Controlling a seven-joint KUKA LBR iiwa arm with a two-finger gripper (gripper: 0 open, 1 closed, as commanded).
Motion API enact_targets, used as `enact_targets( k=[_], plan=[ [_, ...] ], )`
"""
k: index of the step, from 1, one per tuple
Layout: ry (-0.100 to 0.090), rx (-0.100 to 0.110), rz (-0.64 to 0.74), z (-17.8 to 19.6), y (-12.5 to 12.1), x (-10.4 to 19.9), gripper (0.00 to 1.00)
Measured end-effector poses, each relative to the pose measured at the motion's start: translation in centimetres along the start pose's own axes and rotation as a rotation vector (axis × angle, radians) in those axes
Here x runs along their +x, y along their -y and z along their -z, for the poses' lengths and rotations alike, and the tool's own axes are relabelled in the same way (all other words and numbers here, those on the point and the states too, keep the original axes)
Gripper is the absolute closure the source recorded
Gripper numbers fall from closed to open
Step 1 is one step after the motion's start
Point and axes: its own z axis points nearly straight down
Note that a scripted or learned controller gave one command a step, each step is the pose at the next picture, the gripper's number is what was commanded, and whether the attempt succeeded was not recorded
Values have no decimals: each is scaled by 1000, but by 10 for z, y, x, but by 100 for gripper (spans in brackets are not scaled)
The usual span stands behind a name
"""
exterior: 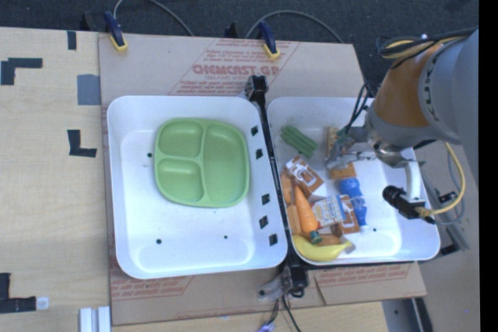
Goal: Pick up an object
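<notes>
The right bin (412,245) holds a heap of toy food: a green pod-like piece (299,139), an orange and white packet (305,176), a carrot (304,214), a banana (323,248), a blue packet (350,189) and an orange-edged packet (339,213). My gripper (339,155) hangs low over the bin's middle, just above the blue packet and next to a small orange piece (333,138). The arm's grey body and orange band cover the bin's right part.
The left bin (128,245) bears a green divided plate (202,162). A black divider (266,167) runs between the bins. Two blue-and-yellow clamps (116,32) (268,39) pin the cardboard at the back. Cables trail near the wrist at the right.
</notes>
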Motion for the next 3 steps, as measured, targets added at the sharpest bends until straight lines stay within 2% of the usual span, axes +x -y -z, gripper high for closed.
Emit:
enact_targets(
  k=[1, 2, 3],
  plan=[
    [0, -1, 1, 0, 0, 0, 0],
    [-13, 22, 1, -17, -58, -8, 0],
    [-9, 45, 0, -20, -85, 31, 0]
  ],
)
